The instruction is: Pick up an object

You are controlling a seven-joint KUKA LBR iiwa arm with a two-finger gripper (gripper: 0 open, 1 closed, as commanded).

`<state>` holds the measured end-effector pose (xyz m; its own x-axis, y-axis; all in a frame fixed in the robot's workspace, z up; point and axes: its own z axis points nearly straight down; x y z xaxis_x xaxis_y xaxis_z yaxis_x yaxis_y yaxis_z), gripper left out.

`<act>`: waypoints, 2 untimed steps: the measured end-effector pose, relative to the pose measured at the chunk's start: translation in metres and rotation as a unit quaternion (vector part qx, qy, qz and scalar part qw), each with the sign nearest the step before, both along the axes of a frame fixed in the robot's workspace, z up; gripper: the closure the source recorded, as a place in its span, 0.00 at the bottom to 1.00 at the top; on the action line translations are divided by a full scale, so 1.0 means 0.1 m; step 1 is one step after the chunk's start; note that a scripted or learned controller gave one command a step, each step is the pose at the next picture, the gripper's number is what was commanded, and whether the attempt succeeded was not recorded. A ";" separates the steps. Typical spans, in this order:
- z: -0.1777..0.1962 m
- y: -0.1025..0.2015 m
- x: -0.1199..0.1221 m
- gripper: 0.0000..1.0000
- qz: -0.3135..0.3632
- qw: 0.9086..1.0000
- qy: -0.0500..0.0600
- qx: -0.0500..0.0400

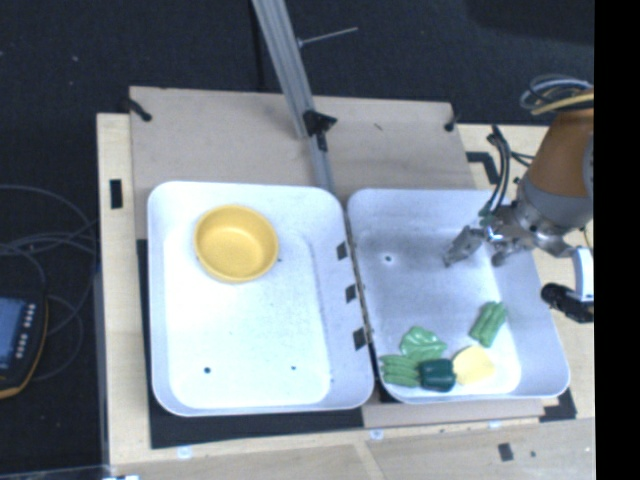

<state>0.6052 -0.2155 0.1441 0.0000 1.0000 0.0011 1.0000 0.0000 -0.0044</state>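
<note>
On my screen the left bin (170, 298) carries a yellow bowl (236, 243) near its far left corner, sitting upright and well apart from everything else. Moving across to the right bin (400, 228), the small pieces crowd its near edge: a light green leafy piece (421, 343) lies against a darker green strip (398, 370), a dark teal block (436, 374) touches both, and a yellow lump (474, 366) sits just beside the block. A ribbed green piece (488, 323) lies tilted, a little apart from the cluster. The gripper (480, 247) hovers over the bin's far right part with its fingers spread and nothing between them. I judge the ribbed green piece the best target: it looks light, plastic and probably a bit slick, so I would close across its narrow width at mid-length. The clustered pieces would likely slip or nudge each other.
</note>
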 end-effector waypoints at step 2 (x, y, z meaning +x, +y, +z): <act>-0.32 -0.01 0.01 1.00 0.000 1.000 -0.003 -0.001</act>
